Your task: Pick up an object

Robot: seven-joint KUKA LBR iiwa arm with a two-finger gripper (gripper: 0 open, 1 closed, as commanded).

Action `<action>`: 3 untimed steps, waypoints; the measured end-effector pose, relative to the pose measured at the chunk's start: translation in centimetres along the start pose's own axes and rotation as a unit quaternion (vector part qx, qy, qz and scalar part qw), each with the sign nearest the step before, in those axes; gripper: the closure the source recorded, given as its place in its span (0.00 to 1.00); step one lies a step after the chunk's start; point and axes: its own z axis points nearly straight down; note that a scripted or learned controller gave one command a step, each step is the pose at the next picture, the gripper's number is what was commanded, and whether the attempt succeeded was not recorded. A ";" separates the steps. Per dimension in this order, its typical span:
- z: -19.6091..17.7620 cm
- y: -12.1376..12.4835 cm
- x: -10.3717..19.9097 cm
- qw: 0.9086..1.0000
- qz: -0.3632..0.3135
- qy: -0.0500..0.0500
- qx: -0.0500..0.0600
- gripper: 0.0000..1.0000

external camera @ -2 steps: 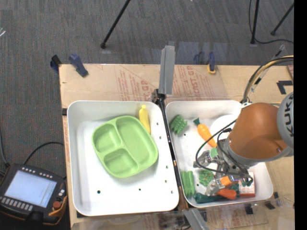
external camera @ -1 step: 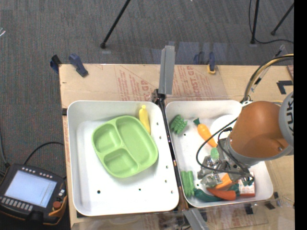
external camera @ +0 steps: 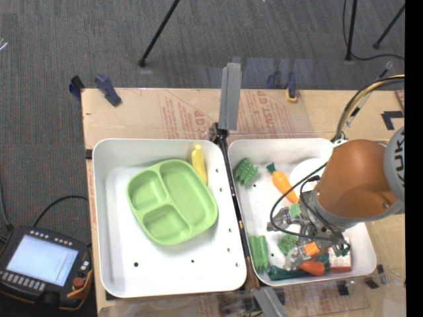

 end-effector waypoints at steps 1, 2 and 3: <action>-0.9 0.1 -0.1 1.000 -0.001 -0.001 -0.001 1.00; -0.9 0.2 -0.1 1.000 -0.001 0.000 -0.001 0.00; -1.8 0.3 -0.2 1.000 -0.003 -0.001 -0.001 1.00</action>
